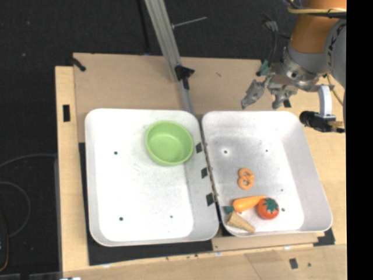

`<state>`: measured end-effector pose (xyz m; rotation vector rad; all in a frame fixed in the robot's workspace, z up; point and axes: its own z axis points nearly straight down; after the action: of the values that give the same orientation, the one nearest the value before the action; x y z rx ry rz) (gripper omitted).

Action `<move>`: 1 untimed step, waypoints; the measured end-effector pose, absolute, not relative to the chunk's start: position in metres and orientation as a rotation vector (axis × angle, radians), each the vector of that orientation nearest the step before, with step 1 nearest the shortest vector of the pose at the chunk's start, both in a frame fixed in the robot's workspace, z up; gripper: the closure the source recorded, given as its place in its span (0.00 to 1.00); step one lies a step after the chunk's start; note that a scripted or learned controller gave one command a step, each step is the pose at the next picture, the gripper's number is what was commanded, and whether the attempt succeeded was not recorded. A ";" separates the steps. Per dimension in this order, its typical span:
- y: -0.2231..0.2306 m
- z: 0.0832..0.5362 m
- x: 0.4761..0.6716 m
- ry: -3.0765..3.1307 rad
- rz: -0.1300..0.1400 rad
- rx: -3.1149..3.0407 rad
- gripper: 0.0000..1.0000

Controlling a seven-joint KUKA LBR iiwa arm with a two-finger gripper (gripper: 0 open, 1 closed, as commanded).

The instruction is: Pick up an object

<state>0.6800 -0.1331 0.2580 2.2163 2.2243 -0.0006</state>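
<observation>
The pincer (265,97) hangs above the far rim of the right bin (291,127), just outside its back edge, with its two fingers spread apart and nothing between them. Inside that bin the things crowd the near edge: an orange pretzel (246,178) sits around the middle, apart from the rest, while a carrot (247,203), a red tomato (268,208) and a tan cone (240,221) lie close together along the near wall, the cone almost against the rim at the near-left corner. The far half of this bin's floor is open white. The left bin (111,214) holds a green bowl (169,143) upright near its far-right corner, close to the divide between the bins. The surface (116,80) shows as bare tan board beyond both bins.
</observation>
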 end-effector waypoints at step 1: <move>-0.134 0.258 0.680 2.224 -0.003 2.216 0.00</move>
<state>0.6799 -0.1336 0.2581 2.2155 2.2240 -0.0025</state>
